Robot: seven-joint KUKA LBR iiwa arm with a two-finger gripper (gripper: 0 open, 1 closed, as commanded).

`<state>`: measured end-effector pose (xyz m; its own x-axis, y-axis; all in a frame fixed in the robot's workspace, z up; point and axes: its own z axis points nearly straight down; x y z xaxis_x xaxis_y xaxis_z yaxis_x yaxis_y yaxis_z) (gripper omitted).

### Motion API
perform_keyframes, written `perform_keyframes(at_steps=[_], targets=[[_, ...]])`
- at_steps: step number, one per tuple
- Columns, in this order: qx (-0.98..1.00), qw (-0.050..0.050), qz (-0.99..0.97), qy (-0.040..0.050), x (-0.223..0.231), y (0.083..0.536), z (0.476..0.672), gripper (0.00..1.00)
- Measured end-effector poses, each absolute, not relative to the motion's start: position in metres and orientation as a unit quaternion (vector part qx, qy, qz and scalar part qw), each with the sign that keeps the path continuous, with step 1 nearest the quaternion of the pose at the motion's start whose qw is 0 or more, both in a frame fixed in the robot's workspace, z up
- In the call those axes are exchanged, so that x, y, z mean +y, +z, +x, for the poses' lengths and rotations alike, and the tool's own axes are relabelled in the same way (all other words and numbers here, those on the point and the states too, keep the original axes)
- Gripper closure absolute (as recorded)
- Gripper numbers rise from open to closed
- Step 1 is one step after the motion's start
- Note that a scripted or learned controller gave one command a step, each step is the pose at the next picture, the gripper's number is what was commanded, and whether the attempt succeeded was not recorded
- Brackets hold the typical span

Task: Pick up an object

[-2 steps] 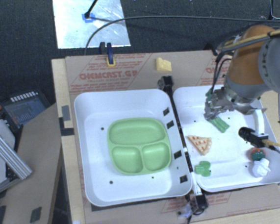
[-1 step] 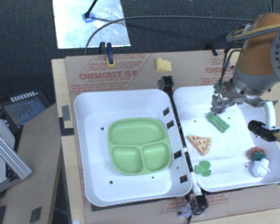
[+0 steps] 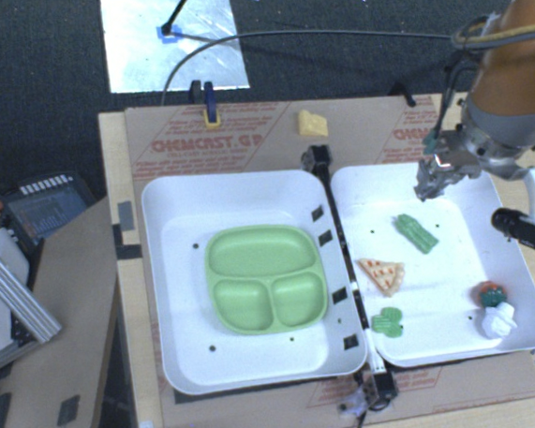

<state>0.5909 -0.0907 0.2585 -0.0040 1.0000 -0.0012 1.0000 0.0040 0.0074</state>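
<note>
Pincer (image 3: 431, 186) sits over the upper part of the right bin (image 3: 517, 260), arm entering from the right; finger state cannot be told from this angle, and nothing is visibly held. Right bin contents: green oblong toy (image 3: 417, 233) just below the pincer, apart from it; pizza-slice toy (image 3: 383, 273) near bin centre-left; small green leafy piece (image 3: 387, 321) at the lower left; red, teal and white toy (image 3: 493, 310) at the lower right. Left bin (image 3: 174, 264) carries a green three-compartment plate (image 3: 262, 277). A yellow block (image 3: 312, 123) lies on the table beyond the bins.
</note>
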Motion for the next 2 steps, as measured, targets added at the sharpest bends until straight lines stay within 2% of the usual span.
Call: perform_keyframes(at_steps=[1,2], targets=[[0.710,0.000,0.704,0.0010,-0.043,0.260,0.584,1.00],[0.711,0.000,0.704,0.0010,0.012,0.240,0.578,1.00]])
